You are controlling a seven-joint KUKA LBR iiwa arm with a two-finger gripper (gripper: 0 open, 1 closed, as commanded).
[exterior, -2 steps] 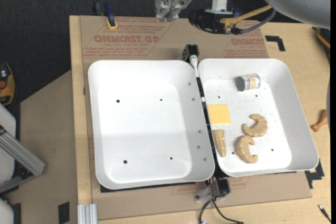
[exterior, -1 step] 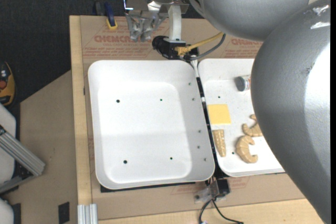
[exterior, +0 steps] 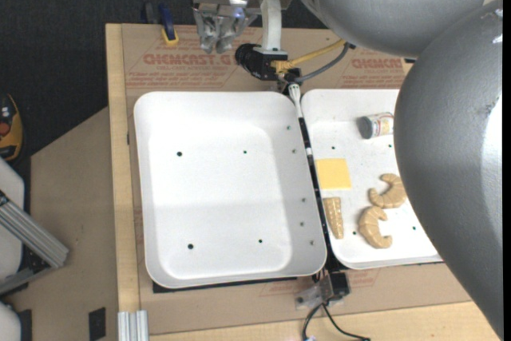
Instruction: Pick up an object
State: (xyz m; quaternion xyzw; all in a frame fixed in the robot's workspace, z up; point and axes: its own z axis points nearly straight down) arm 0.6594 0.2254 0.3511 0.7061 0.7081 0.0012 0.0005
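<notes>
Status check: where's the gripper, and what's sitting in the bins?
Gripper above bench, beyond left bin, nothing between fingers. Right bin: yellow square, two croissants, wedge, small cylinder. Arm overhangs the right bin.

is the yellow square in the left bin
No, the yellow square lies in the right bin, near its left wall, with two croissants to its right.

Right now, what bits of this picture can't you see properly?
- Right bin: in the camera view, the big grey arm covers its right side, so anything lying there is hidden.
- Small can: too blurry to read its label.
- End effector: too small and blurry at the top to tell how it stands.
- Two croissants and the yellow square: seen, but too soft for detail.
</notes>
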